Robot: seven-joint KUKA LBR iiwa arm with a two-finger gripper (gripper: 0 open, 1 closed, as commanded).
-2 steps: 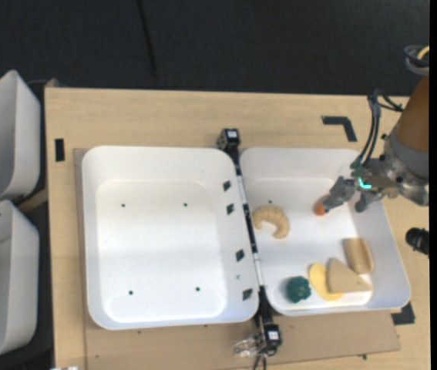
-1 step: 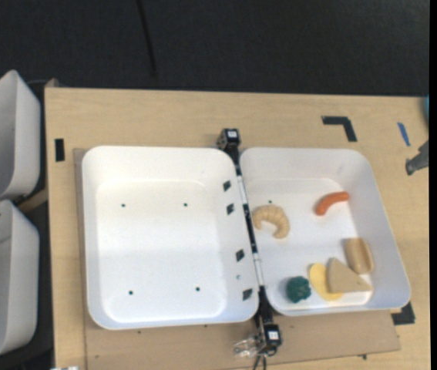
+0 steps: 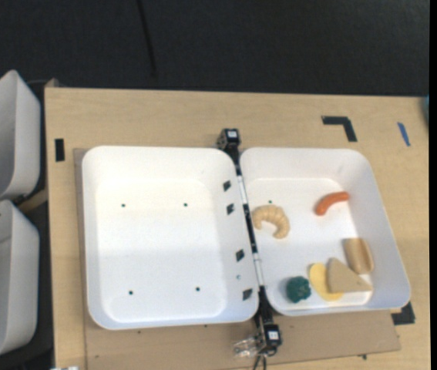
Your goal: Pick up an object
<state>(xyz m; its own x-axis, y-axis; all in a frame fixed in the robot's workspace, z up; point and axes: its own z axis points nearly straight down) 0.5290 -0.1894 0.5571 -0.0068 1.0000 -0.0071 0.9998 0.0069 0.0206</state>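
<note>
Lying alone in the left half of the right bin (image 3: 372,177), just beside the seam where the two bins meet, a toy croissant (image 3: 271,220) is judged the cleanest candidate for the pick, since nothing touches it. Its curved body is set with the long axis running roughly from upper left to lower right, so a grip across the thick middle would be called for. An orange sausage-like piece (image 3: 331,202) is seen up and to the right of it, well apart from it, slanting from lower left to upper right. Along the bin's right and lower sides a bread roll (image 3: 358,254), a tan wedge (image 3: 347,277) resting partly on a yellow disc (image 3: 319,280), and a green broccoli-like piece (image 3: 298,288) are crowded together, and these would be harder to take singly. All the objects are held in the right bin, the side from which the arm is said to reach in, so the croissant would be met at the far side of that bin, past the other pieces. Whether the hand is released or clenched cannot be told here. The left bin (image 3: 156,230) is set against the right one on the wooden bench (image 3: 164,114).
</note>
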